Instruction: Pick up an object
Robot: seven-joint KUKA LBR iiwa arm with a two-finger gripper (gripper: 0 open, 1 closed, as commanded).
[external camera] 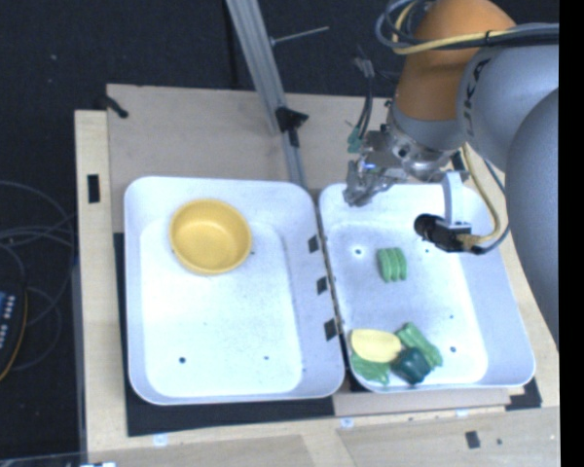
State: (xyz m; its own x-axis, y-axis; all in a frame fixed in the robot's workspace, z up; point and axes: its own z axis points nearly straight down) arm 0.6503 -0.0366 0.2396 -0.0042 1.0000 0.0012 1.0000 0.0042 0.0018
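The grey robot arm with the orange band (457, 37) reaches in over the far corner of the right white bin (487, 290). Its hand (362, 191) hangs low above that bin's far left corner, close to the wall between the 2 bins. It is too small and dark to tell how far open it is, and nothing shows in its grip.

A small green ribbed toy (391, 264) lies just below and a bit right of the hand, apart from it. Further down, at the near edge of the same bin, 3 toys touch each other: a yellow lemon-shaped toy (373, 342), a light green pod (419, 343) and a dark green lump (410, 365).

A round yellow plastic bowl (210, 235) sits in the left white bin (214, 348), well to the left of the hand. Both bins rest on the tan bench (185, 115).
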